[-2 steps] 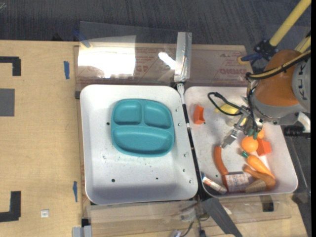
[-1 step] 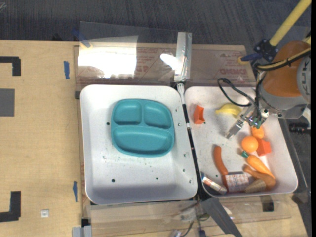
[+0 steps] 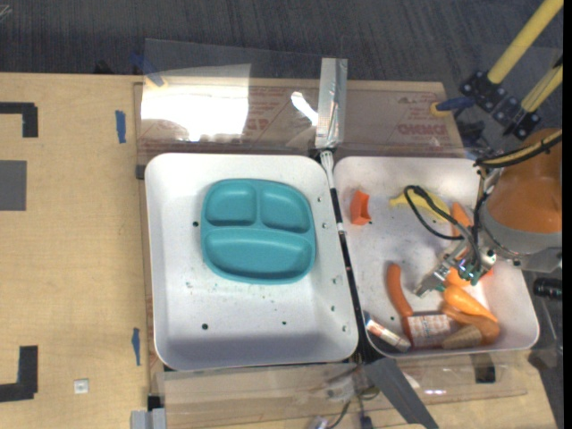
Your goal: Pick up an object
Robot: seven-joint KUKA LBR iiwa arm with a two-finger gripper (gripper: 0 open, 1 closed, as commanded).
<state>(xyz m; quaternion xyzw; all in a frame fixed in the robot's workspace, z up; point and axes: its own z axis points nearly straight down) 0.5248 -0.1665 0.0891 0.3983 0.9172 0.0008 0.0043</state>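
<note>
My gripper (image 3: 454, 272) is low in the right bin (image 3: 523, 338), near its right side. It hangs just above an orange pepper-like object (image 3: 468, 304). To its left lies an orange sausage shape (image 3: 397, 290), and a brown cylinder (image 3: 427, 326) rests along the front wall beside a small tube (image 3: 383, 332). A small orange block (image 3: 358, 206) sits at the back left of this bin. A yellow piece (image 3: 427, 206) lies near the back, under a black cable loop. I see nothing lifted off the bin floor.
The left bin (image 3: 170, 266) holds a teal divided plate (image 3: 259, 231). The arm's orange band (image 3: 529, 195) overhangs the right bin's right edge. A clear plastic sheet (image 3: 232, 105) stands behind the bins.
</note>
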